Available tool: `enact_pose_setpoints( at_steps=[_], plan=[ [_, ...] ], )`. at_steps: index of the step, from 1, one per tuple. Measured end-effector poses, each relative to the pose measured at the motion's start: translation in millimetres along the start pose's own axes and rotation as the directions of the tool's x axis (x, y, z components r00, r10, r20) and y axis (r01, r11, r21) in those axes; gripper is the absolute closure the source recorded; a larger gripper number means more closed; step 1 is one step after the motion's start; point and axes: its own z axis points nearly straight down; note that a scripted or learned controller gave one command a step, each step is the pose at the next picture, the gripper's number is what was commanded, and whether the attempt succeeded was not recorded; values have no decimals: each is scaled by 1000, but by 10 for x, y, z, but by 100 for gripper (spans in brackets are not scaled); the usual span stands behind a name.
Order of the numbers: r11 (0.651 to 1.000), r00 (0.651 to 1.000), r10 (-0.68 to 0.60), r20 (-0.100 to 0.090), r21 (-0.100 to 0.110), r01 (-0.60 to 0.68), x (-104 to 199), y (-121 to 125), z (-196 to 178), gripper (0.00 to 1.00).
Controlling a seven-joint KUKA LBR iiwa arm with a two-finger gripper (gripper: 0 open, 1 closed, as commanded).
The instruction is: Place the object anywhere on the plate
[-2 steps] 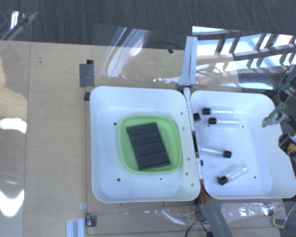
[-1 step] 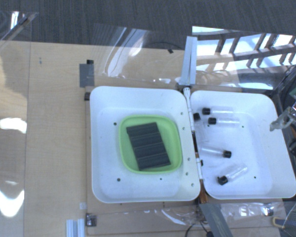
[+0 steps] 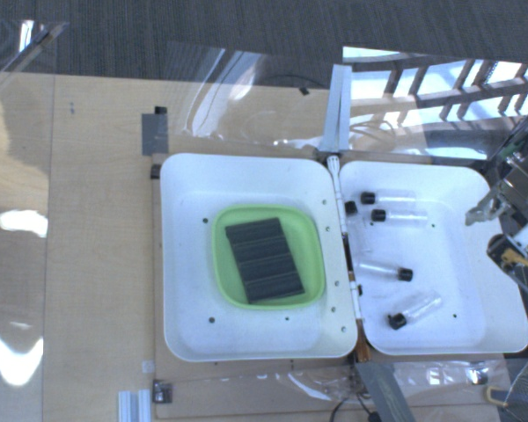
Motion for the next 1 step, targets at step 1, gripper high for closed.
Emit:
enact_pose_setpoints(
  at_steps=[1],
  plan=[
    [999,999,48,3,5,-48,-304,349,321,0]
  ],
)
